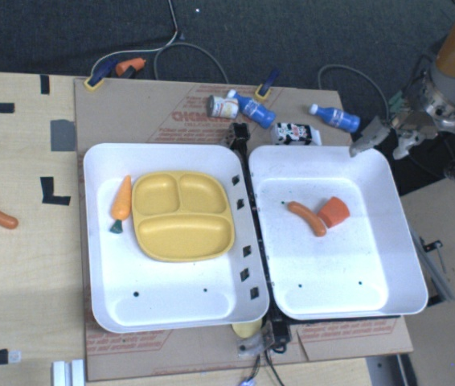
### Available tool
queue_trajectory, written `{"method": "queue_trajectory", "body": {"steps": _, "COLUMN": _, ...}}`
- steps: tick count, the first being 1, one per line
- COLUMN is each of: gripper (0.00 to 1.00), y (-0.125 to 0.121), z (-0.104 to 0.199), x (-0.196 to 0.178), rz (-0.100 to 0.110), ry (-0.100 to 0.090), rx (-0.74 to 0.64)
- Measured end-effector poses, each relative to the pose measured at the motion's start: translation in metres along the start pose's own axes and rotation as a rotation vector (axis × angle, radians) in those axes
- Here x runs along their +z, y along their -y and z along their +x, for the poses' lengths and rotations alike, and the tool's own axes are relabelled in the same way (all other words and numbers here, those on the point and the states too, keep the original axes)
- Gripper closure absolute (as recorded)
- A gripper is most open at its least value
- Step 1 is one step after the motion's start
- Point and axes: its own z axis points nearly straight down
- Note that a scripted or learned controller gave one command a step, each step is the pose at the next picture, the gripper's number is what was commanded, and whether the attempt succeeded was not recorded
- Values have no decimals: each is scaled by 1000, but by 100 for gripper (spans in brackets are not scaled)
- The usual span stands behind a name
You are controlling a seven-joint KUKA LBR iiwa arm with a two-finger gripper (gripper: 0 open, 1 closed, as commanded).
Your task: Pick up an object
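At the far right corner of the right bin (pixel 400 215): gripper (pixel 384 141), spread wide, pinching nothing. Nearer the camera and to the left of the gripper, on the bin floor: a sausage (pixel 304 217) touching an orange block (pixel 335 211), both well apart from the gripper. Just left of the gripper, outside the bin: a blue bottle (pixel 336 117). Much further left, in the left bin (pixel 99 240): a yellow plate (pixel 183 215) with a carrot (pixel 121 198) beside it.
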Motion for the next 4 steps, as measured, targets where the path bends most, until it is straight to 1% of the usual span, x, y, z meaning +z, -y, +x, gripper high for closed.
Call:
{"method": "queue_trajectory", "body": {"steps": 1, "gripper": 0, "y": 65, "z": -4, "x": 199, "rz": 1, "ry": 0, "rx": 4}}
{"method": "queue_trajectory", "body": {"steps": 2, "gripper": 0, "y": -41, "z": -16, "x": 194, "rz": -8, "ry": 2, "rx": -4}}
{"method": "queue_trajectory", "body": {"steps": 3, "gripper": 0, "y": -28, "z": 35, "x": 194, "rz": -5, "ry": 2, "rx": -3}}
{"method": "queue_trajectory", "body": {"steps": 4, "gripper": 100, "y": -28, "z": 33, "x": 183, "rz": -5, "ry": 3, "rx": -2}}
